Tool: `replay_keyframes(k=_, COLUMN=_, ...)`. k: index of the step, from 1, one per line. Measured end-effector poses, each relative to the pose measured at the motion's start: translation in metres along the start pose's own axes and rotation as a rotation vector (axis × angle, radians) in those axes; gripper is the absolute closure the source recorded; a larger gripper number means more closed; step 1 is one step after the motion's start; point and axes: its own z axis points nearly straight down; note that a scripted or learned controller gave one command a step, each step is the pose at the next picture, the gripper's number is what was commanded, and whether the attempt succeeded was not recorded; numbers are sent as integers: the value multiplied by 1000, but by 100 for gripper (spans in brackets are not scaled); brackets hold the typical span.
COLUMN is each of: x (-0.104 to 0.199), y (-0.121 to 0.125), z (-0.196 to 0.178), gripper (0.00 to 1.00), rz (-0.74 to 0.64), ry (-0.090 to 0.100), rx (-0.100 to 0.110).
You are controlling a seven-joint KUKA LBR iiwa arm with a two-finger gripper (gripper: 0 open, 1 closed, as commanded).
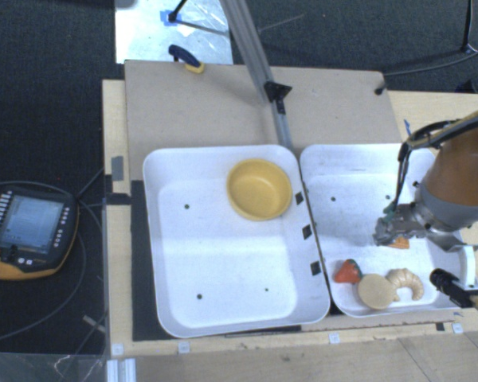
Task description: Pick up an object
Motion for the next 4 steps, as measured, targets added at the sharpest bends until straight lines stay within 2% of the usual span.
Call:
replay_keyframes(k=2, x=-7, y=-4, z=-110, gripper=100, rz=-1, ry=-1, rx=-3)
replay_keyframes(k=4, x=94, y=-7, z=-128, gripper=100, rz=-5, ry=1, rx=0)
